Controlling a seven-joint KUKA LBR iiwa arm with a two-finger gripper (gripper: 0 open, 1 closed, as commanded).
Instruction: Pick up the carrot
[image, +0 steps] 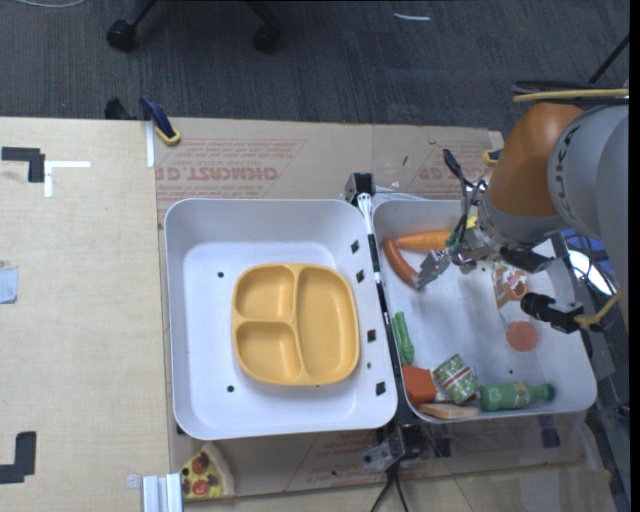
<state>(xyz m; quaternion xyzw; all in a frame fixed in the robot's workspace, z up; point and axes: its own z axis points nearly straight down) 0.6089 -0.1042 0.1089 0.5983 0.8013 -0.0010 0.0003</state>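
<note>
In the right-hand bin (590, 385) you have the claw (432, 272) lowered near the back left corner, its fingers spread and gripping nothing. The carrot (424, 240) lies on the bin floor just behind the claw, stretched across the bin with its tip pointing toward the arm (560, 160). A curved red-orange piece (398, 262), maybe a chili or sausage, sits just left of the claw, close against the bin's left wall. You cannot tell from this angle whether a fingertip touches either of them.

Along that same left wall, nearer the front, you see a slim green vegetable (402, 337). At the front edge of the bin, an orange block (418, 382), a green and red packet (455, 378) and a green bottle (514, 396) lying on its side are clustered together. A pinkish round item (522, 336) rests well apart from them toward the right wall.

The left bin (190, 330) holds a yellow divided plate (297, 324) with three compartments. On the counter (75, 330) in front of that bin lies a toy pizza slice (203, 475).
</note>
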